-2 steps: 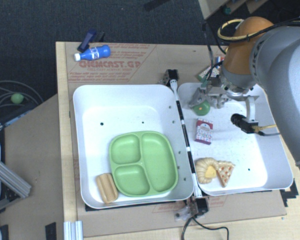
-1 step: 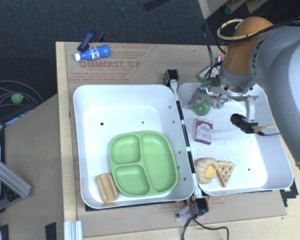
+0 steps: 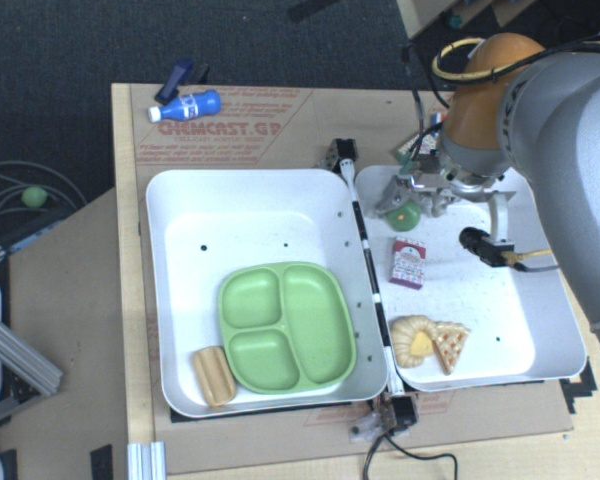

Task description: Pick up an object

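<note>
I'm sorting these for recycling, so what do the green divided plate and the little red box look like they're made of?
The green divided plate looks like molded plastic: uniform color, smooth rounded compartments, soft matte sheen. The little red box looks like printed cardboard, going by its flat faces, crisp edges and label graphics, though the view is too small to be sure.

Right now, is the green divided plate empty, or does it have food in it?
Empty. The green divided plate shows three bare compartments; the tan bread-like piece lies beside it on the bin floor.

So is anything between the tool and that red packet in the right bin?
Nothing visible. The tool sits at the right bin's far end near a small green object; the red packet lies just beyond, bare floor between.
</note>
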You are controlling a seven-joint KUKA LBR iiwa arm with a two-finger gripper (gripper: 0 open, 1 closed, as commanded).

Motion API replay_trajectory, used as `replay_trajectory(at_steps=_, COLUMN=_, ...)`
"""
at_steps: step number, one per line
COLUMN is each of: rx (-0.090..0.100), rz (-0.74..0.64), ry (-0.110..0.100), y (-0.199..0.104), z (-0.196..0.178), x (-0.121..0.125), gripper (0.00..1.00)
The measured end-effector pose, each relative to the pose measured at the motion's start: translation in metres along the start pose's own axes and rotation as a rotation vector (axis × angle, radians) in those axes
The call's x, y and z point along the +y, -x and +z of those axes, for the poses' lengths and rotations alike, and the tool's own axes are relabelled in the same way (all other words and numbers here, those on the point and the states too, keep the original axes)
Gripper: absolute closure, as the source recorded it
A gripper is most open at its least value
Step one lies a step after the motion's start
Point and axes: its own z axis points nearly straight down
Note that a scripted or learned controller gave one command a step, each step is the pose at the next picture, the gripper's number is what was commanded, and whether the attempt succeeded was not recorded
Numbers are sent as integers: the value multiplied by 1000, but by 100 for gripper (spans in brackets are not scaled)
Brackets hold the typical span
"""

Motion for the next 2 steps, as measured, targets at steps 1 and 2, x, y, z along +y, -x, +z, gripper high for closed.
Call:
replay_trajectory(at_steps=1, rx=0, rz=0, ry=1, y=4, z=0, x=0, gripper=0)
replay_trajectory(at_steps=2, rx=-1, rz=0, ry=3, y=3, z=-10, x=1, gripper=100)
